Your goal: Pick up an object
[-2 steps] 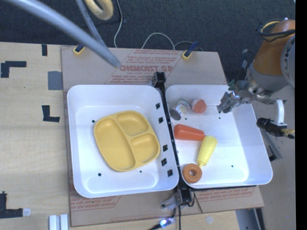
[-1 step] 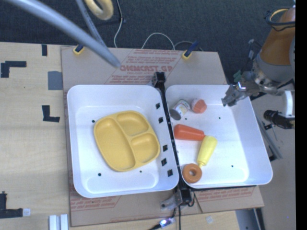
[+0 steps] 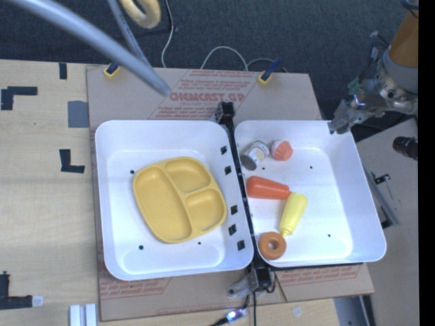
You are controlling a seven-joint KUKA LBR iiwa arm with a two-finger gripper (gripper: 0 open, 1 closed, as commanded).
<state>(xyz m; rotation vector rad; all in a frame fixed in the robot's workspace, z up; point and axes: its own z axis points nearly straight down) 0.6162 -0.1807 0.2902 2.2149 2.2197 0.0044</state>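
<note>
Hand (image 3: pixel 338 124) hovers at the right bin's (image 3: pixel 353 182) far corner; finger state cannot be told. Carrot (image 3: pixel 266 188) lies below-left of the hand, mid-bin. Likely light, rigid, smooth plastic; best gripped across its thick end.

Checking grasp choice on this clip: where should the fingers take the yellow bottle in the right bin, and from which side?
Probably across the yellow bottle's wide body, from straight above. It lies flat, tilted, neck toward the orange ring, so close across its width, clear of the carrot.
</note>
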